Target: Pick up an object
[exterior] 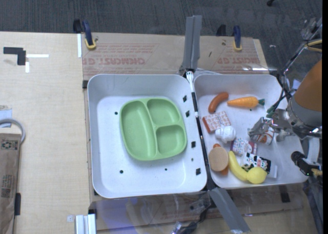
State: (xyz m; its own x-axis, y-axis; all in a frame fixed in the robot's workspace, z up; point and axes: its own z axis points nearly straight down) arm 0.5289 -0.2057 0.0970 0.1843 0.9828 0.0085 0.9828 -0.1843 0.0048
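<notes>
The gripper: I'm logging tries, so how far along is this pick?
Done: the gripper is down inside the right bin, among the toys. In hand: nothing clearly; it sits low beside a small item, too blurred to judge a grasp. Left: lifting something out. The carrot, sausage and banana lie on the bin floor.

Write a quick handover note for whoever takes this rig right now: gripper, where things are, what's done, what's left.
Gripper: low in the right bin, among the toy food; nothing seen between its fingers.
Right bin: sausage, carrot, banana, lemon, small packets.
Left bin: green divided plate.
Done: nothing lifted.
Left: grasp one item and raise it.
</notes>
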